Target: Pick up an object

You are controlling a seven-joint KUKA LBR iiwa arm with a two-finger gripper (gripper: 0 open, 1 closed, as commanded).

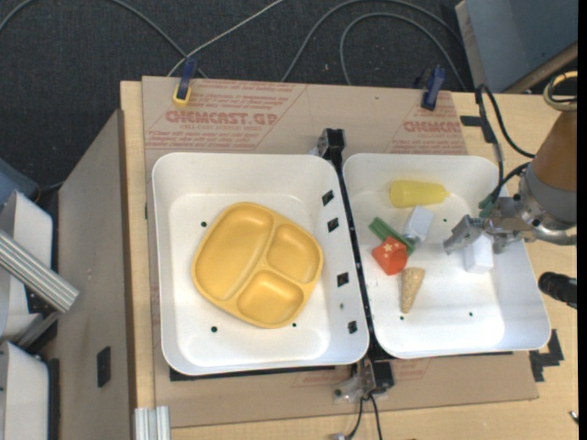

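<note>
The gripper (479, 236) hangs low at the right bin's (514, 333) far side; whether it grips anything I cannot tell; 1 nearby target — the yellow piece (417, 192) — looks light, rigid, smooth; pinch its narrow middle.

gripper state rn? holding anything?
Gripper: low in the right bin, over a small white object; open or closed cannot be told.

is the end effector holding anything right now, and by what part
Cannot be told. The end effector sits over a white block in the right bin, but a grip isn't visible.
</note>
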